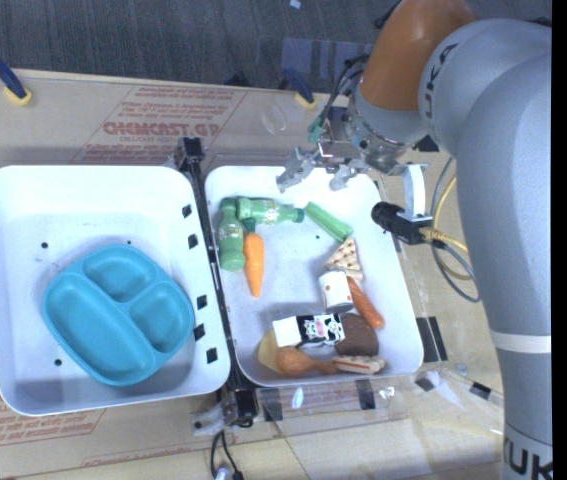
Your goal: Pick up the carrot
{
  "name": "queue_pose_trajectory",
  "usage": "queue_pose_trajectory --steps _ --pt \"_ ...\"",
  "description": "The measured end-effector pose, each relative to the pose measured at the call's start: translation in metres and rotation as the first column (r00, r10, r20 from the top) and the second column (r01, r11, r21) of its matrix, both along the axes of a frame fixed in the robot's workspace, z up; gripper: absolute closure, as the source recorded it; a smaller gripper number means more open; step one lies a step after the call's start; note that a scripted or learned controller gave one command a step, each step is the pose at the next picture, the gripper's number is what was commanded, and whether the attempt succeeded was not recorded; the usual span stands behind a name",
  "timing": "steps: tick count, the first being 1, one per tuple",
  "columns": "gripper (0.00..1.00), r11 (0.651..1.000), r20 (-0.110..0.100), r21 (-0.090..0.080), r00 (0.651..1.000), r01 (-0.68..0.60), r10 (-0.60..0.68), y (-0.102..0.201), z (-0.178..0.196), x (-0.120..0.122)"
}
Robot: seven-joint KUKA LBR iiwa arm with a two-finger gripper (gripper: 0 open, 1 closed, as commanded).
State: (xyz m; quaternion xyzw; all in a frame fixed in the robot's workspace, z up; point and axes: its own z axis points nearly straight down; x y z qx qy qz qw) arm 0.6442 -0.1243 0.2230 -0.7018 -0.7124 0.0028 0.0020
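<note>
Camera view: carrot (253,263) below gripper (315,171).

Carrot hemmed on left and top, open to right

Carrot (253,261) lies touching green bottle (231,240) on its left; second bottle (260,210) just above. Bare bin floor (293,268) to its right, before the cucumber (327,220) and food pile (335,318).

carrot (253,262) | orange, tapered | lying flat, tip toward camera | right bin, left side

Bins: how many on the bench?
2. Left bin holds a blue tray; right bin holds the carrot and other toy food. Gripper hangs over its far edge.
</note>
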Motion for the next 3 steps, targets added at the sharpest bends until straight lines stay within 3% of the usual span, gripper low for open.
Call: queue_pose_trajectory --steps 1,2,3 --pt "0.00 0.999 0.007 -0.013 0.999 0.049 -0.049 0.020 -0.129 -0.063" --pt "1.00 0.999 -0.001 -0.009 0.999 0.039 -0.039 0.023 -0.120 -0.064" --pt "1.00 0.996 0.003 -0.002 0.996 0.094 -0.094 0.023 -0.079 -0.012"
